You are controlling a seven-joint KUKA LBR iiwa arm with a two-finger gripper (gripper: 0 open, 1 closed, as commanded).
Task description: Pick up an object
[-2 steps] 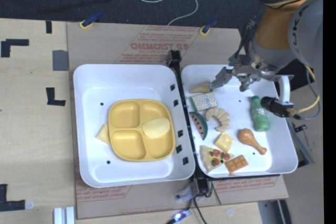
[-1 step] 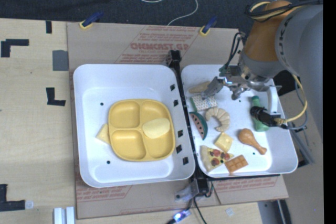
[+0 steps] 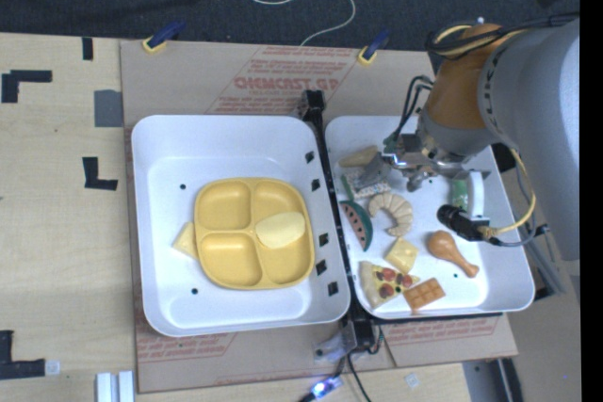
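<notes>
The grey arm reaches in from the right and hangs its gripper (image 3: pixel 407 167) low over the upper part of the right bin (image 3: pixel 509 292), where toy food lies scattered. Whether the jaws are parted or closed cannot be told from this angle. Nearest below them lies the pale croissant (image 3: pixel 394 210), curved, its length running roughly up and down the bin, just beside the watermelon slice (image 3: pixel 358 223). The drumstick (image 3: pixel 451 251), cheese wedge (image 3: pixel 401 254) and pizza slice (image 3: pixel 382 282) lie further toward the bin's near edge. The left bin (image 3: pixel 160 202) holds a yellow divided plate (image 3: pixel 226 268).
</notes>
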